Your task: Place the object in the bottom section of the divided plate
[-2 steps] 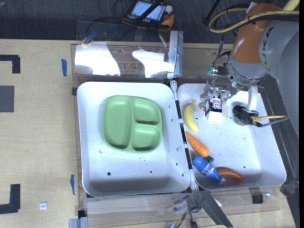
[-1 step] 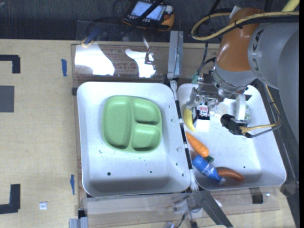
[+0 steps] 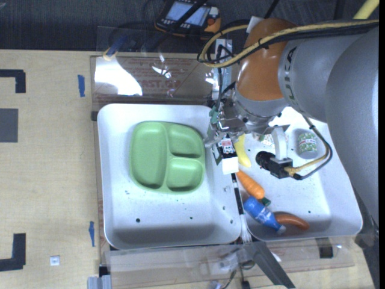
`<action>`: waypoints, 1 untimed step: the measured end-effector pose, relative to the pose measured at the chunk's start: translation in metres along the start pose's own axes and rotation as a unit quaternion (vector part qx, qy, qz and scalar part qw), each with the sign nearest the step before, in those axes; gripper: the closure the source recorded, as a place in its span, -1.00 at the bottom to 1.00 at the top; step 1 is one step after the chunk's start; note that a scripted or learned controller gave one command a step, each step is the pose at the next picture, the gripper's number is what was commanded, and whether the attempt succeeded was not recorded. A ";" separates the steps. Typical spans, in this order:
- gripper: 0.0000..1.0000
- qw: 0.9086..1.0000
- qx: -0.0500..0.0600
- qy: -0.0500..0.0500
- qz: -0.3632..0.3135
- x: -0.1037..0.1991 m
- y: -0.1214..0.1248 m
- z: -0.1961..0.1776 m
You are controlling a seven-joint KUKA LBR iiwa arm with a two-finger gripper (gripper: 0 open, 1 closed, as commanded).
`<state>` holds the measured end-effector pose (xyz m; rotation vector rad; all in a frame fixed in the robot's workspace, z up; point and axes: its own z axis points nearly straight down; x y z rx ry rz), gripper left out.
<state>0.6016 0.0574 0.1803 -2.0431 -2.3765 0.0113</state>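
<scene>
A wooden tabletop (image 3: pixel 48 161) carries two shallow white bins side by side, seen from above at a slant. The robot arm (image 3: pixel 337 83), grey with an orange band, reaches in from the right and covers much of the right bin (image 3: pixel 334 203).

The left bin (image 3: pixel 120 221) holds a green divided plate (image 3: pixel 167 155) near its middle, with one large section on the left and two smaller ones on the right. All three sections look bare.

The end effector (image 3: pixel 225 143) hangs low over the seam between the two bins, at the right bin's left edge, just beside the plate's right rim. Whether it is released or clenched cannot be told, and nothing can be seen gripped in it.

The right bin holds small toys clustered along its left side. A yellow piece (image 3: pixel 242 151) lies just beside the end effector. Below it lie an orange carrot (image 3: pixel 251 185), a blue toy (image 3: pixel 261 212) and an orange-red toy (image 3: pixel 290 221) near the front edge. A small patterned cup (image 3: pixel 307 142) sits toward the back.

The step in hand appears to be the pick, since the plate carries nothing yet. Next, the arm would need a firm hold on one toy, a lift clear of the bin wall, and a short move left to the plate's bottom section.
</scene>
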 end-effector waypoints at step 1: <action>-1.00 1.000 0.000 0.000 0.000 0.000 0.000 0.000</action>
